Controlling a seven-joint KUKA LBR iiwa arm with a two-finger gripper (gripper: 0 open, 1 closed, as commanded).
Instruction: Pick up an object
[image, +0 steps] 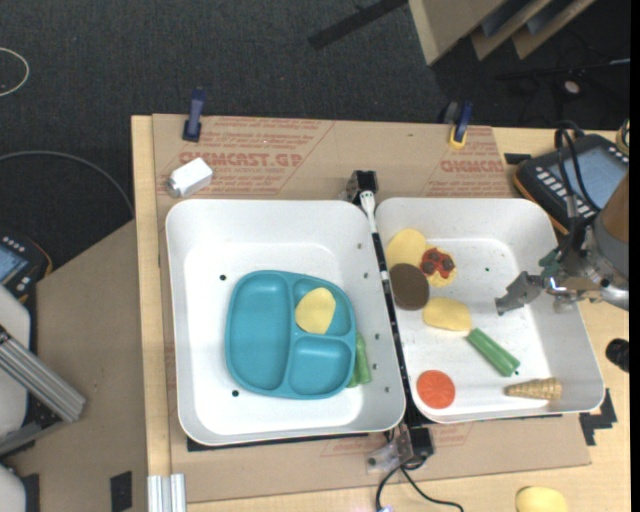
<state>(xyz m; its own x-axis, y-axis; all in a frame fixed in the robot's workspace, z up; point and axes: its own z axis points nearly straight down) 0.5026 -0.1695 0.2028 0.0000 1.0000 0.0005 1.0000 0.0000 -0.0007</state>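
My gripper hangs over the right side of the right bin, open, with nothing between its fingers. To its left, the bin holds a yellow round piece, a brown oval, a small red and dark piece, a pale yellow lump, a green stick, an orange-red disc and a tan cone. The green stick and the cone lie closest to the gripper, below it in the view.
The left bin carries a teal divided plate with a yellow piece in one compartment and a green strip at its right edge. A white block lies on the cardboard. Cables and a pendant sit at right.
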